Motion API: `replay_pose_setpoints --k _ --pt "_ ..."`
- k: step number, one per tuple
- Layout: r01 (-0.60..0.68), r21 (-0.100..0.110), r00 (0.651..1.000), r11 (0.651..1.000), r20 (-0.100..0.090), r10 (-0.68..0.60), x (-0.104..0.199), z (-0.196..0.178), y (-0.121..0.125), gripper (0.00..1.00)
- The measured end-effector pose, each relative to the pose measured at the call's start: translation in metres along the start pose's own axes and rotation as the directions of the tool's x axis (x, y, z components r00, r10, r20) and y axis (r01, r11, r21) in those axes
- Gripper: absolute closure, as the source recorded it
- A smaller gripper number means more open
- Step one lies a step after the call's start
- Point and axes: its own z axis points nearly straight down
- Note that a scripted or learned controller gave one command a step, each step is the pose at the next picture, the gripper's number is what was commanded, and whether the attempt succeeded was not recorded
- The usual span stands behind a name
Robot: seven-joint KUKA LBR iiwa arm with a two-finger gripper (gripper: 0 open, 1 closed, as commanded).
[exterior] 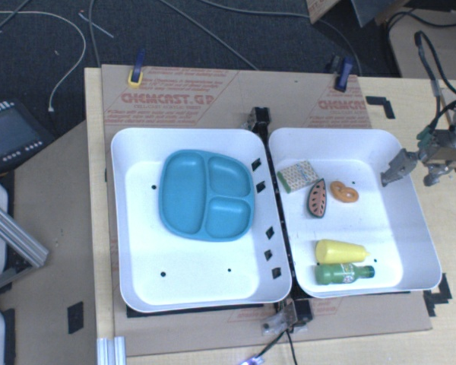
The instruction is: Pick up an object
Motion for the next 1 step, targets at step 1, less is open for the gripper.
replay_pose_setpoints --k 1 --pt "0.004 -0.013 1.0 1.0 0.003 -0.004 0.0007 -0.007 0.0022 0.0"
